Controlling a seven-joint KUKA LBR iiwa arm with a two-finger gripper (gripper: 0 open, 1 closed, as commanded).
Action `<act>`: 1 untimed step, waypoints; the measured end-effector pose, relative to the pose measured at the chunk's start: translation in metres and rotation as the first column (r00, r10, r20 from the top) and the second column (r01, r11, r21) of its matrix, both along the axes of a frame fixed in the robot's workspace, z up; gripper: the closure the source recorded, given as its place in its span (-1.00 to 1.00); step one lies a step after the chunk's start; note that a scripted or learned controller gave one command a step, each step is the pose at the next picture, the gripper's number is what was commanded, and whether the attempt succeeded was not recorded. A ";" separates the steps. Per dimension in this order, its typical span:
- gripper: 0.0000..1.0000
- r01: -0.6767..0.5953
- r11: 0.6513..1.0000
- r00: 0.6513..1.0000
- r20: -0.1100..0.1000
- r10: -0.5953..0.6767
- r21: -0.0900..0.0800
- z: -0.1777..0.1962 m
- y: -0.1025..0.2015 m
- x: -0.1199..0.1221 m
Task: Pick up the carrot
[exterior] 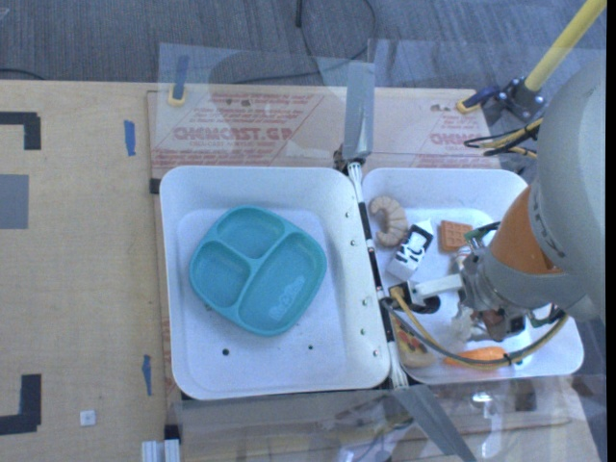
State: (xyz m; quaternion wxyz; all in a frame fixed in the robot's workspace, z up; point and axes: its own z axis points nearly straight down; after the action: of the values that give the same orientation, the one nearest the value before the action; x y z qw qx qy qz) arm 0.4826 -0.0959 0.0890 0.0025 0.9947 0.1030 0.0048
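"Carrot lies flat along the near wall of the right bin, thin end pointing toward the divider. See it, under the wrist?"

"I see it. The tool hangs just above it, a little toward the middle of the bin. Is it clenched or released?"

"Can't tell from here; the arm and its own body hide the tip. Nothing orange looks gripped, so I'd say the carrot is untouched on the bin floor."

"What worries you, then?"

"The wall, mostly. The carrot sits so near it that a straight drop could land one side of the tool on the rim or jam it against the wall, and then it closes on air."

"And that yellow and black cord curling past?"

"That too. It runs just beside the carrot, maybe touching it. A grab there could catch the cord as well, or drag it up and flick the carrot away."

"It's round, as well."

"Yes, I'd expect it to roll if it's pinched off-centre. The pastry is well apart, and so is the teal plate in the left bin, so no trouble from those."
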 end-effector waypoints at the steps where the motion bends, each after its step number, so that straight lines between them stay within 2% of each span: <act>1: 1.00 0.001 1.000 1.000 -0.001 -0.001 0.000 0.000 0.002 0.000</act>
State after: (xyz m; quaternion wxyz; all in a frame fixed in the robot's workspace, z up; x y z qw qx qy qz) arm 0.4825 -0.0940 0.0890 0.0026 0.9947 0.1027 0.0043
